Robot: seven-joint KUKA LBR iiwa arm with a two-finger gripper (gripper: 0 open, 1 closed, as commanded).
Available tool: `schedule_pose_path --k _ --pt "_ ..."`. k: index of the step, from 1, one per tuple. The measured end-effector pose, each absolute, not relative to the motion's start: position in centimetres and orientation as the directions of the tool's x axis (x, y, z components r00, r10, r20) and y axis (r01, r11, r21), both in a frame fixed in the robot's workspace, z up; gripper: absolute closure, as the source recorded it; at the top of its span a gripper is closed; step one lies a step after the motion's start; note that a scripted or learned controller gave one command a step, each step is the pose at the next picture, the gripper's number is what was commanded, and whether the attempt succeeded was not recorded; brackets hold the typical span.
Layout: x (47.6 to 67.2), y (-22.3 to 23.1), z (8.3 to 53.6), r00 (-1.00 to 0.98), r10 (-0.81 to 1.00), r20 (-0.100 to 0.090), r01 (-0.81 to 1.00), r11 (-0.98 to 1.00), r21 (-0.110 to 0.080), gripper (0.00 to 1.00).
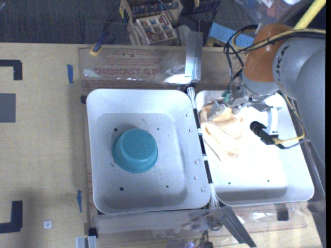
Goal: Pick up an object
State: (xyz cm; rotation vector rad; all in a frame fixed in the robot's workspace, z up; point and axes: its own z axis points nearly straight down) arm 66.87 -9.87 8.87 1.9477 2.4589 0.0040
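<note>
Over right white bin (258,190): my gripper (227,103), finger state indiscernible, above crumpled tan cloth (225,128). I would descend centred on its bunched fold.

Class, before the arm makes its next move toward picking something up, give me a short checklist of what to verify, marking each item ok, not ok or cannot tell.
1. End effector above the right bin: ok.
2. Pale cloth-like object lies under it, within the bin: ok.
3. Object gripped: cannot tell.
4. Teal bowl sits in the left bin, away from the arm: ok.
5. Cable near the wrist clear of the cloth: cannot tell.
</note>
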Motion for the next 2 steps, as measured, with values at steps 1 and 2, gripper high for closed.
schedule_pose_path --k 1,2 --pt "67.1 -9.9 10.2 -0.229 0.973 -0.004 0.973 0.229 0.012 1.0" --pt "66.9 -10.0 8.9 -0.343 0.939 -0.002 0.939 0.343 0.006 1.0"
